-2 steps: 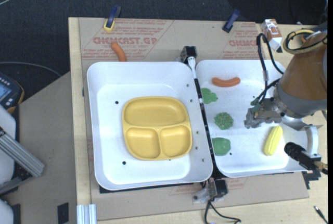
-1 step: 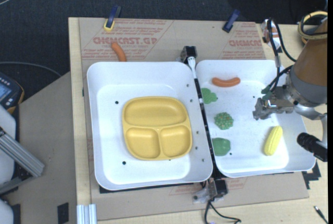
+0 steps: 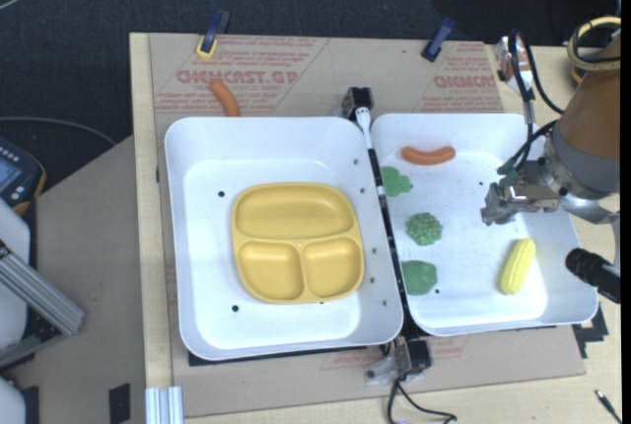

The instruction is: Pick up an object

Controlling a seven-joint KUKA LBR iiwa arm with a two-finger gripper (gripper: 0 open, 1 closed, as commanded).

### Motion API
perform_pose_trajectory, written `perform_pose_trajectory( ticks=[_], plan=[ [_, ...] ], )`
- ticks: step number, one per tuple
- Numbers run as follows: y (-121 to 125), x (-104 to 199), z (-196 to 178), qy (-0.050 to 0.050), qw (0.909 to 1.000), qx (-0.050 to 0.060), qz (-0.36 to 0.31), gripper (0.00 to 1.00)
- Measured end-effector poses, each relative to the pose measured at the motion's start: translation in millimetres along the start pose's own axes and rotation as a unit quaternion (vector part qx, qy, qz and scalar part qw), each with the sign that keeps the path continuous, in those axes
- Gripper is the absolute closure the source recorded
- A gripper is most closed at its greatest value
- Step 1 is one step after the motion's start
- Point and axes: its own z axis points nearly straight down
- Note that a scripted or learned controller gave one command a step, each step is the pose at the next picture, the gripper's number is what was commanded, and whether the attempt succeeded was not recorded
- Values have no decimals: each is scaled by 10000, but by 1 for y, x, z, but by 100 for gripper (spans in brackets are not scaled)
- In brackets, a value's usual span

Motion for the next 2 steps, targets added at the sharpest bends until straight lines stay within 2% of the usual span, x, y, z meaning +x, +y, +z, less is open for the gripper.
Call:
perform_pose_trajectory(
  ticks=[1, 2],
  plan=[
    [49, 11, -10, -2, 10000, -15, -15, 100],
    [97, 18, 7, -3, 10000, -6, -7, 100]
  ],
)
